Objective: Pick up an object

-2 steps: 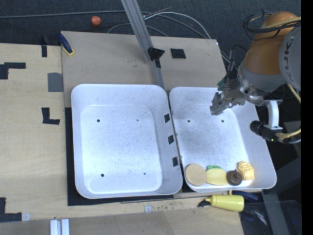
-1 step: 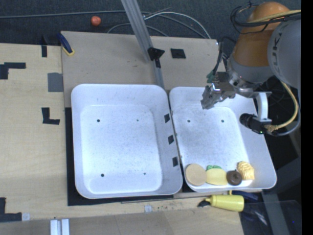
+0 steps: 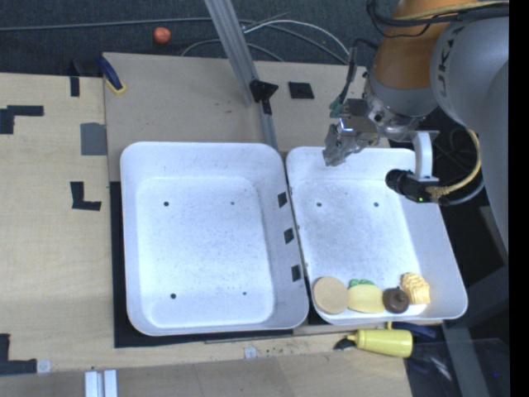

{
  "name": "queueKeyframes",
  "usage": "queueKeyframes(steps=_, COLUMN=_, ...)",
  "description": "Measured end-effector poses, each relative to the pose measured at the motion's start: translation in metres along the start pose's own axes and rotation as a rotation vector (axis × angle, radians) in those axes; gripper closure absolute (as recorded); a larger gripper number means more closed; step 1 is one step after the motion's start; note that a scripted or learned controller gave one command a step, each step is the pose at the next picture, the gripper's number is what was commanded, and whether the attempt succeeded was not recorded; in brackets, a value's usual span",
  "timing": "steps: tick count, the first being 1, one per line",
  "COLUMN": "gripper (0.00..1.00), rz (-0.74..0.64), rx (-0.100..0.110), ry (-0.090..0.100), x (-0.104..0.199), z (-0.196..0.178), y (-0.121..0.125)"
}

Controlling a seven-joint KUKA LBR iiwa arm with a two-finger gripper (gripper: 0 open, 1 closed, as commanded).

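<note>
The gripper (image 3: 337, 151) hangs over the far rim of the right bin (image 3: 430, 246), near that bin's far left corner, carried by the grey arm (image 3: 463, 56) with its orange band, which comes in from the right; whether the gripper is apart or together cannot be told from this slant, and nothing is seen between its tips. The things to pick all lie well apart from it, bunched along the near wall of the right bin: a tan round disc (image 3: 330, 294) at the left, a small green piece (image 3: 360, 284) just behind a pale yellow lump (image 3: 364, 298), then a dark brown ring (image 3: 396, 301) and a ridged yellow piece (image 3: 415, 288) at the right end, each touching or just beside its neighbour. The left bin (image 3: 136, 222) sits alongside. On the bench just in front of the right bin lies a yellow tool with a black tip (image 3: 382, 341), and a small orange ball (image 3: 162, 34) rests far back on the dark floor
</note>
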State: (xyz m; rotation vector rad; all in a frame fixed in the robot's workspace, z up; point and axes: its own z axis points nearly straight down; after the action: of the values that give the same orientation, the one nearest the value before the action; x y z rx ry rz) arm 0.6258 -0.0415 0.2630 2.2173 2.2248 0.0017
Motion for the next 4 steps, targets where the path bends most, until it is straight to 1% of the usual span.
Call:
queueKeyframes(steps=1, gripper=1.00, rz=-0.001, rx=0.003, ry=0.001, x=0.064, z=0.023, y=-0.072)
queueKeyframes(steps=2, gripper=1.00, rz=0.005, rx=-0.001, ry=-0.001, x=0.035, z=-0.007, y=-0.098)
queueKeyframes(steps=3, gripper=1.00, rz=-0.001, rx=-0.001, ry=0.001, x=0.085, z=-0.037, y=-0.114)
queueKeyframes(steps=4, gripper=1.00, rz=0.002, rx=0.007, ry=-0.002, x=0.091, z=0.023, y=-0.114)
